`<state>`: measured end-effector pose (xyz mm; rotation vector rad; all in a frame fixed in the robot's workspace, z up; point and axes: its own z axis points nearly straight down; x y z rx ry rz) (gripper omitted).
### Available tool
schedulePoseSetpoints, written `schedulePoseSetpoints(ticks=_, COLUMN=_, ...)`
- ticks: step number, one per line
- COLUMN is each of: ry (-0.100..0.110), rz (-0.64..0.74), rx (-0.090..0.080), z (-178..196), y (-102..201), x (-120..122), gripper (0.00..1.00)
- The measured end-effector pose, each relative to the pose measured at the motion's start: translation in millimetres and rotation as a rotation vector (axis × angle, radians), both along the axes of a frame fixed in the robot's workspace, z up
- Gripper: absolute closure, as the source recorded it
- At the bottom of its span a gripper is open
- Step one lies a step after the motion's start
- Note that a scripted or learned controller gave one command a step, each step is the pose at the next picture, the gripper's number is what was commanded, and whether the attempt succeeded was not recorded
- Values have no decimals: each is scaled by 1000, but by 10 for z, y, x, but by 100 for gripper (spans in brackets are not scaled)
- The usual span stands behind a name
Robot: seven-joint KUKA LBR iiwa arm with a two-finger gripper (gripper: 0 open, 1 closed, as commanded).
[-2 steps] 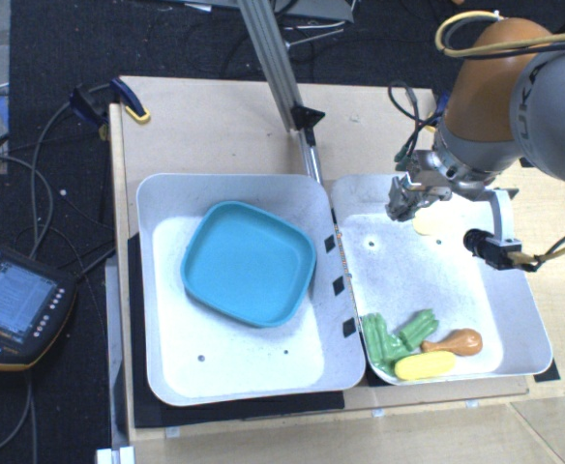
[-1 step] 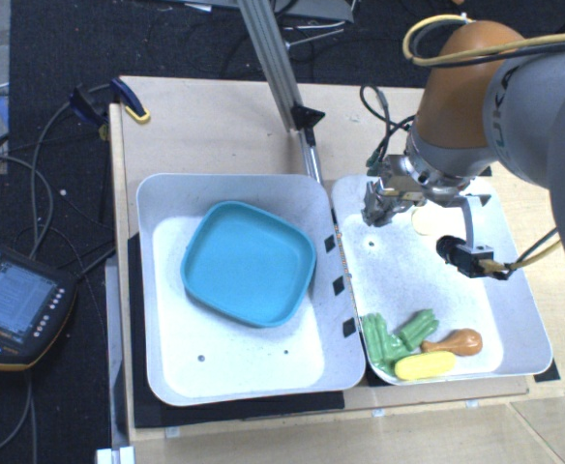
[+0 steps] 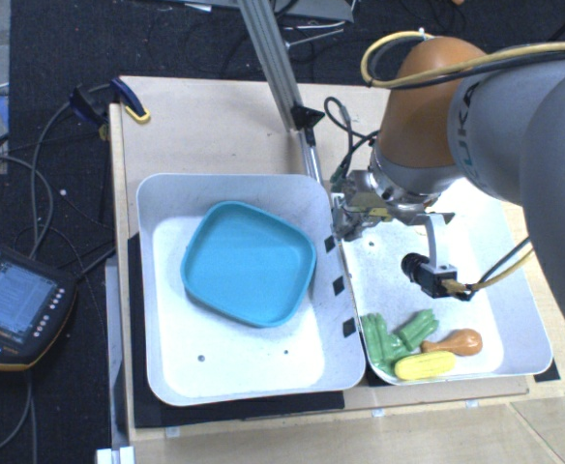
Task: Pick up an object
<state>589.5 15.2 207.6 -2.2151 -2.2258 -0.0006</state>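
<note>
Right bin, near corner: we see a yellow piece [image 3: 425, 365], green pieces [image 3: 396, 336] and an orange-brown piece [image 3: 454, 341] clustered together.
Left bin [image 3: 166, 356]: we see a blue plate [image 3: 249, 263].
Gripper [image 3: 352, 222]: above the right bin's left edge; whether it grips anything we cannot tell.

The counter [image 3: 215, 129] is a pale wooden board, standing on a dark floor [image 3: 50, 56]. Two shallow white bins lie directly on it, side by side and touching along the middle. The left bin [image 3: 166, 356] takes the bigger part of the counter and has a dark mat [image 3: 234, 406] under its near edge. The right bin [image 3: 524, 346] reaches to the counter's right side. A slim metal pole [image 3: 273, 56] rises at a slant from the far part of the counter, near the place where both bins meet. A blue and yellow clamp [image 3: 128, 101] grips the far left corner.
</note>
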Motion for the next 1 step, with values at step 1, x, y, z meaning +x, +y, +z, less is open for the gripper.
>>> schedulePoseSetpoints(ticks=1, ry=0, rz=0, rx=0, z=-39, y=457, x=-220, gripper=100)
